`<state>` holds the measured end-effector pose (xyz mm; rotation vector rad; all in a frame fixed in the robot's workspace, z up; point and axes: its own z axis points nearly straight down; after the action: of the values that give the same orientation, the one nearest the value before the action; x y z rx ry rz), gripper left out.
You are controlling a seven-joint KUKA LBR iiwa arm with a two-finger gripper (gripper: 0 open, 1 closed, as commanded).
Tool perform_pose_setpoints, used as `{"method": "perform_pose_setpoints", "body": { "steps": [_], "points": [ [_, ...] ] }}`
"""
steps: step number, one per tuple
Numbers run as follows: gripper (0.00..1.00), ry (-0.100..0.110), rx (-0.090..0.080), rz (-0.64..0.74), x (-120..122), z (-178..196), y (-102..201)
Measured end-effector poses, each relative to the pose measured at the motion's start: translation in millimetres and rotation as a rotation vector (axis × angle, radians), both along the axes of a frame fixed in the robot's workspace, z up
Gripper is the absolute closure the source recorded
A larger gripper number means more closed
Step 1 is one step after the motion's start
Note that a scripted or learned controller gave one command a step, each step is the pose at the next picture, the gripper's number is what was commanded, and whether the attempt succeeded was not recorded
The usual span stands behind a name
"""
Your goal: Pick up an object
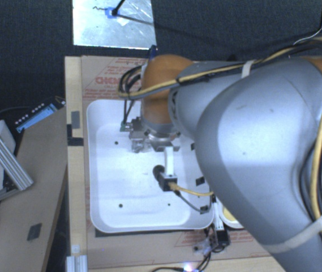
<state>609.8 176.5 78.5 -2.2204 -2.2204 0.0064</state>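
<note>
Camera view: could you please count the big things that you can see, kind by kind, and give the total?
White bin: 1
Robot arm: 1
End effector: 1, above the bin
Shiny sheet: 1, beyond the bench
Total: 4. The arm covers what lies to the right of the bin.
</note>
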Motion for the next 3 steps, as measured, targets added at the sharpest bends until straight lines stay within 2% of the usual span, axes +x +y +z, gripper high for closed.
{"method": "perform_pose_setpoints", "body": {
  "steps": [1,2,3],
  "points": [
    [1.00,-0.004,0.000,-0.003,-23.5,44.2,-48.6],
    [1.00,-0.005,0.003,0.005,-4.1,9.7,-27.5],
    [1.00,-0.012,0.003,-0.001,-17.0,111.9,-62.1]
  ]
}}
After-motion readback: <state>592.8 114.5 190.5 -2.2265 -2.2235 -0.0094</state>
